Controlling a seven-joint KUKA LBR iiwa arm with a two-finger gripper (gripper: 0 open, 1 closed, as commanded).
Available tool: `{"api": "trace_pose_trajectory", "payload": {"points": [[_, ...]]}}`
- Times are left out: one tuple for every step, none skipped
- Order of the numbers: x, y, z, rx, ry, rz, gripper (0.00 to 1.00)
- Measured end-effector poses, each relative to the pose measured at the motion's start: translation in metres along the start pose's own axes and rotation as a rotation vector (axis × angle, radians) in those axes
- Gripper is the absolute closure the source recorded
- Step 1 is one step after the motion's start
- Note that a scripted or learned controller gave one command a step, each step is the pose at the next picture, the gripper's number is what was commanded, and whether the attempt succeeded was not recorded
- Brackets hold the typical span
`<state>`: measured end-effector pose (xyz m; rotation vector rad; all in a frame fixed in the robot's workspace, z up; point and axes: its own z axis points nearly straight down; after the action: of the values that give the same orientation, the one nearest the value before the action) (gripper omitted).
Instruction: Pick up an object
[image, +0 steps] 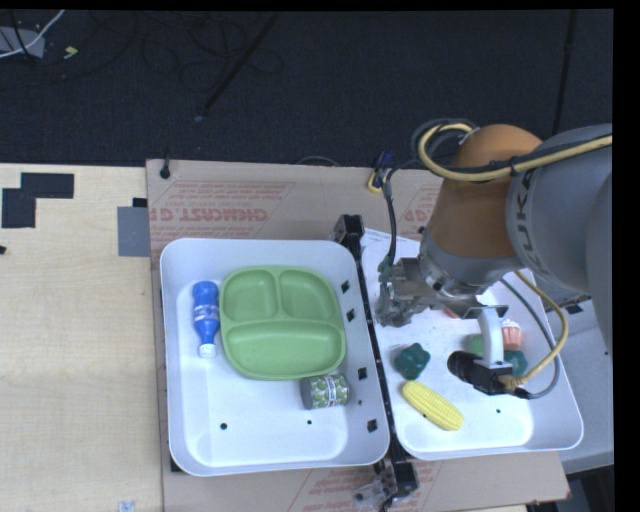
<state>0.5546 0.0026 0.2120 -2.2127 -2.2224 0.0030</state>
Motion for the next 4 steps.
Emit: {"api": "trace_pose_trajectory", "payload": {"points": [[0.062, -0.009, -0.004, -0.001, 0.0, -0.001, 1.0], [0.076, -0.015, -0.013, -0.002, -0.002, 0.002, 1.0], [0.075, -0.01, -0.021, -0.002, -0.002, 0.004, 1.0], [0.09, -0.02, -0.013, 0.0, -0.003, 0.003, 1.0]]}}
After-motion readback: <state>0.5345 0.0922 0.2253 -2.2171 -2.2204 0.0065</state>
